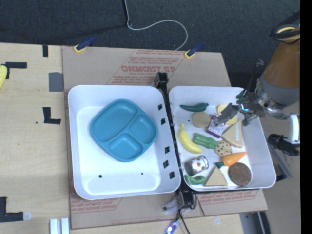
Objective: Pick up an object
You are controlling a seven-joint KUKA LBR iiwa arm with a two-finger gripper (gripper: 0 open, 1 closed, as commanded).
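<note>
- Nearest the camera, along the front wall of the right bin [265,182], sit a round brown cookie [240,173], a pale wedge of cheese [216,178], a curled green piece [195,180] and a small silver-and-red can [198,165].
- Just behind them lie an orange carrot [233,158], a speckled cracker [223,147], a green pickle-like piece [204,141] and a yellow banana [186,140], the banana close to the bin's left wall.
- Farther back are a dark green pepper [193,107], a tan round piece [200,119] and a pale slice [234,135] near the right side.
- A small purple-and-white packet [215,127] stands tilted in the middle of the right bin, directly below the gripper [228,112].
- That gripper hangs over the bin's back right part, on the grey arm [282,77] reaching in from the right; whether it is parted or closed cannot be told, and nothing is clearly held.
- Left bin [78,130] holds a blue divided plate [124,129], lying flat and turned at an angle.
- Both bins rest on a cardboard sheet [146,65] on the table [29,145].
</note>
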